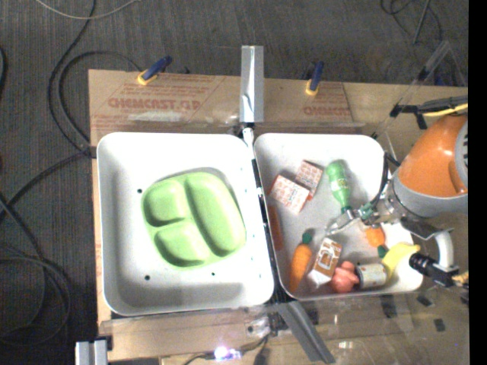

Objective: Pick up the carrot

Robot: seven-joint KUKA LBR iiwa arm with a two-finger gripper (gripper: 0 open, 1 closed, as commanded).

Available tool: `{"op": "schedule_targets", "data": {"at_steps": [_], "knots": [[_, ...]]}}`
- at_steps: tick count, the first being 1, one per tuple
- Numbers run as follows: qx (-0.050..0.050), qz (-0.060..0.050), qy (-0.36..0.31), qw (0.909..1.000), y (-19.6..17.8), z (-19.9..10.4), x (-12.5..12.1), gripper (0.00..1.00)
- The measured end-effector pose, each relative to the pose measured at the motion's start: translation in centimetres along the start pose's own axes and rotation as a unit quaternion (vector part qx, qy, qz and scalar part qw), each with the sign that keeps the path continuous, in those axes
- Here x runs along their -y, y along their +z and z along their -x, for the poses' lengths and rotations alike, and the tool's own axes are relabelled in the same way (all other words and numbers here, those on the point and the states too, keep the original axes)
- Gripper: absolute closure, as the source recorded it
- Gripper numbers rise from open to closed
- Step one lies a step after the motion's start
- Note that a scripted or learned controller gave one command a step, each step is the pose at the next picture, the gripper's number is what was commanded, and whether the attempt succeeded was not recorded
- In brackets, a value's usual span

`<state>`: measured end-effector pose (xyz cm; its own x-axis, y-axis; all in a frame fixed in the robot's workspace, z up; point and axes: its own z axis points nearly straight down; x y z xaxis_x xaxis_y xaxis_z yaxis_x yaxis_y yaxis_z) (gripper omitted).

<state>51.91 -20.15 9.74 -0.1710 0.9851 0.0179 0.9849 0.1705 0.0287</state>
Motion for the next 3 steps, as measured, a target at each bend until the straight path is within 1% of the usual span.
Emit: {"op": "schedule_targets", "data": {"at_steps": [1,2,3], "knots": [[0.002,0.000,-0.043,0.9991,-0.1,-0.1,1.6,0.00],[0.001,-0.006,-0.110,0.9939,0.0,0.3,1.4,0.00],[0.006,-0.015,-0.187,0.9823,-6.9,1.3,3.5,0.00]]}}
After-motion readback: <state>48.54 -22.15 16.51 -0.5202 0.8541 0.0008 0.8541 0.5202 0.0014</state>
